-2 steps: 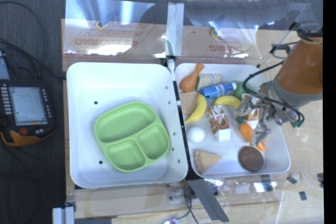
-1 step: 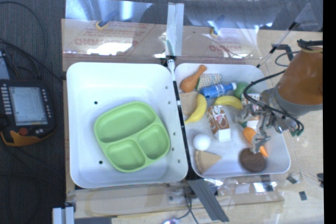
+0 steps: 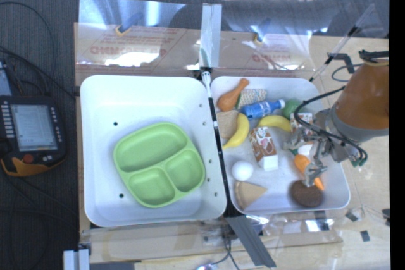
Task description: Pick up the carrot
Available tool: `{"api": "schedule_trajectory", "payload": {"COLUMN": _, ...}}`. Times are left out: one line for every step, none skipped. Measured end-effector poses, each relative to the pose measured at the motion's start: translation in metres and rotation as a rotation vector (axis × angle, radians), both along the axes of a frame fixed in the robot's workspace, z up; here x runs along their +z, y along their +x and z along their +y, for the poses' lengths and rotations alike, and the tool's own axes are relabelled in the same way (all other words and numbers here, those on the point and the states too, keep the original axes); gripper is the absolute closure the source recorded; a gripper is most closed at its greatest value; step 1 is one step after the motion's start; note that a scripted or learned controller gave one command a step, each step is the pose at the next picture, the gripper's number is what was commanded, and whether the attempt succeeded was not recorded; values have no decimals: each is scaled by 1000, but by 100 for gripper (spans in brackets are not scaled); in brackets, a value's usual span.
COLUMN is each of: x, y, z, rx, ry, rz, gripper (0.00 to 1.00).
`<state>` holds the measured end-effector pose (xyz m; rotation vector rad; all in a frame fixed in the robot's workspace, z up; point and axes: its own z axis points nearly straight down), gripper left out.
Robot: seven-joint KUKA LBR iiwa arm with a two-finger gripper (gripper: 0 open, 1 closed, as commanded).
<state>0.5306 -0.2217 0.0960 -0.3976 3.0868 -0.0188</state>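
You'll find the carrot (image 3: pixel 304 162) near the right bin's (image 3: pixel 278 200) front right corner, just behind a brown cookie (image 3: pixel 308 193). Your gripper (image 3: pixel 311 158) is right over it, but you cannot tell how it stands.

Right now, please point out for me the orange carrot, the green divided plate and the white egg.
orange carrot (image 3: pixel 303 162): camera view, on its upper end, beside the claw.
green divided plate (image 3: pixel 160 163): camera view, on the ridge between its compartments.
white egg (image 3: pixel 242 171): camera view, on the middle of its shell.
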Motion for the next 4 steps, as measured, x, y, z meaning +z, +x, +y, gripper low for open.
{"api": "schedule_trajectory", "payload": {"x": -4, "y": -33, "z": 7, "rx": 131, "ry": -3, "rz": 9, "gripper": 0}}
{"api": "schedule_trajectory", "payload": {"x": -4, "y": -33, "z": 43, "rx": 342, "ry": -10, "rz": 14, "gripper": 0}}
{"api": "schedule_trajectory", "payload": {"x": 6, "y": -32, "z": 44, "rx": 343, "ry": -11, "rz": 12, "gripper": 100}}
{"api": "schedule_trajectory", "payload": {"x": 120, "y": -22, "z": 82, "rx": 335, "ry": -1, "rz": 18, "gripper": 100}}
